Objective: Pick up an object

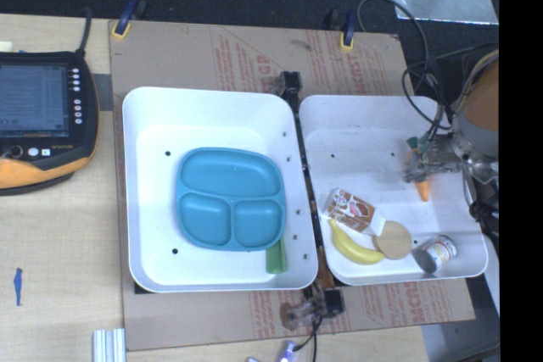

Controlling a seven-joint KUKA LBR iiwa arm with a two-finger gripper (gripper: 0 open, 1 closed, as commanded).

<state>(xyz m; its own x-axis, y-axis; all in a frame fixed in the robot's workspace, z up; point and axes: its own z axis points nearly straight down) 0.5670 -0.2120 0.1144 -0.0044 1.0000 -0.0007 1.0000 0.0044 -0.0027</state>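
My gripper [421,168] hangs low over the right side of the right bin [356,119], at the end of the grey arm with its orange band [482,102]. A small orange piece [423,191] lies right under or against the gripper tip; whether it is gripped is unclear. Along the front of the same bin lie a snack packet [350,209], a yellow banana [353,246], a round tan disc [394,239] and a small can [436,253] on its side.
The left bin [148,182] holds a blue divided plate [231,197] and a green stick [276,256] at its front right corner. A tablet-like pendant [42,119] lies left of the bins. Cables [416,55] run behind the right bin.
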